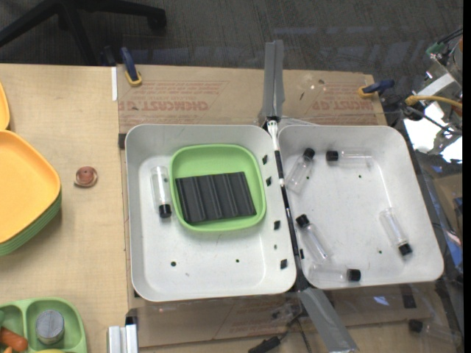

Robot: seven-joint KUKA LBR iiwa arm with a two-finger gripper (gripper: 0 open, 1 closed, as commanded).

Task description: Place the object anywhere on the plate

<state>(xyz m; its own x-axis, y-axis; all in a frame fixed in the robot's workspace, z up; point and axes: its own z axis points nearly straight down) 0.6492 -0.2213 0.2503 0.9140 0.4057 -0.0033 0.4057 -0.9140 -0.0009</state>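
Several capped vials [394, 230] lie scattered in the right bin [419, 197], presumably as pick stock. One vial [160, 190] lies in the left bin [213, 271], just left of the green plate [213, 154] and off it, so placement looks unfinished. A dark ridged block [217, 197] occupies the plate's centre; the gripper's opening cannot be told.

left bin [147, 271] — green plate [218, 190] carrying a dark ribbed block [215, 197], one clear black-capped tube [160, 191] just beside the plate | right bin [419, 263] — clear black-capped tubes scattered | worktop [66, 109] — stacked yellow plates [22, 190] at left
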